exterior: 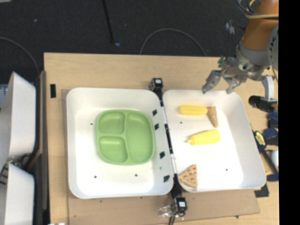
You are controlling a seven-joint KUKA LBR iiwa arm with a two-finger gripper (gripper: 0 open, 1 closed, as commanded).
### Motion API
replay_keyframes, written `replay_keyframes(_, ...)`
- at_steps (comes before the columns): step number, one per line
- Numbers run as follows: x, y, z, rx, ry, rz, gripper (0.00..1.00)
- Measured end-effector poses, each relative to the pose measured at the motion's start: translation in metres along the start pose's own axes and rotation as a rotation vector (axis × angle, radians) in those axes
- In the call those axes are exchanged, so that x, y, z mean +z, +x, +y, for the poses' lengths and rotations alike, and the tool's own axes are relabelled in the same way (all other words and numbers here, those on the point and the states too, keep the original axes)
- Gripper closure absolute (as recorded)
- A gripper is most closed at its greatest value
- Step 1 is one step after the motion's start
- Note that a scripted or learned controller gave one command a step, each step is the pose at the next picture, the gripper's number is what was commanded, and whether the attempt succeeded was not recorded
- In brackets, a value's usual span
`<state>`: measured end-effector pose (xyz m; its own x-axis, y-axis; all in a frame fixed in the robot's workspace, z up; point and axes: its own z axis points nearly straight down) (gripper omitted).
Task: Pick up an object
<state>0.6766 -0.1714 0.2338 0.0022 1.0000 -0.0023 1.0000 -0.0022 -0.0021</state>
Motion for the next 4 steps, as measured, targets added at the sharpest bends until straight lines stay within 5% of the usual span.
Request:
replay_keyframes(2,0.111,0.008,-0.006,0.001,-0.009,0.001,0.00)
replay_keyframes(3,0.094,0.007,-0.003,-0.001,-0.017,-0.002,1.00)
replay_keyframes(4,0.029,0.003,-0.003,-0.001,-0.010,0.000,1.00)
